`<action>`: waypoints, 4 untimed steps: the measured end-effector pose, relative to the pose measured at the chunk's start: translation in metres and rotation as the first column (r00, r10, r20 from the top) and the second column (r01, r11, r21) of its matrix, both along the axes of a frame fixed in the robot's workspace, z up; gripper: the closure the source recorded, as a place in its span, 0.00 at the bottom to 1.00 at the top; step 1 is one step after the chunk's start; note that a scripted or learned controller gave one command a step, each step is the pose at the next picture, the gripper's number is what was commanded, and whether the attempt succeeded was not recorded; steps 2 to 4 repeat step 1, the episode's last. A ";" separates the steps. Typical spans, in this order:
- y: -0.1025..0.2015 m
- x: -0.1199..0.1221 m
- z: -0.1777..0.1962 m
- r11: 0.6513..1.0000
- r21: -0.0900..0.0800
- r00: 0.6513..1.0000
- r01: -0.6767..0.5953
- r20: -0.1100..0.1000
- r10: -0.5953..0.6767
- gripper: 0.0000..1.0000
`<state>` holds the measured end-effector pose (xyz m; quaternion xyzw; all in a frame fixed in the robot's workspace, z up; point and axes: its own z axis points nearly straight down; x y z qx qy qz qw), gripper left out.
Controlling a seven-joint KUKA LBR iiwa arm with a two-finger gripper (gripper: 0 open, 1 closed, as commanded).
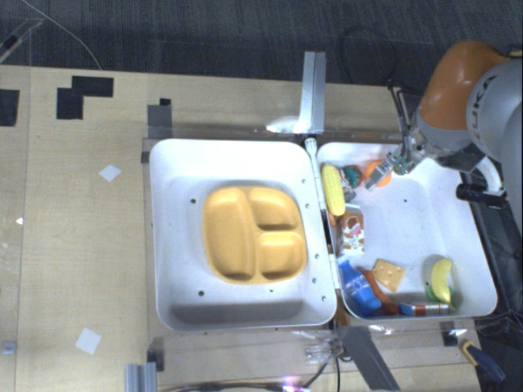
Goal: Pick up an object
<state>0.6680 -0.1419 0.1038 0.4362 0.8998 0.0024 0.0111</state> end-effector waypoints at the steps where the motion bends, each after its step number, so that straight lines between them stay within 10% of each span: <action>1: 0.057 -0.013 0.114 0.904 0.011 0.904 0.427 -0.010 -0.426 1.00; 4: 0.057 -0.013 0.114 0.904 0.011 0.904 0.427 -0.010 -0.426 1.00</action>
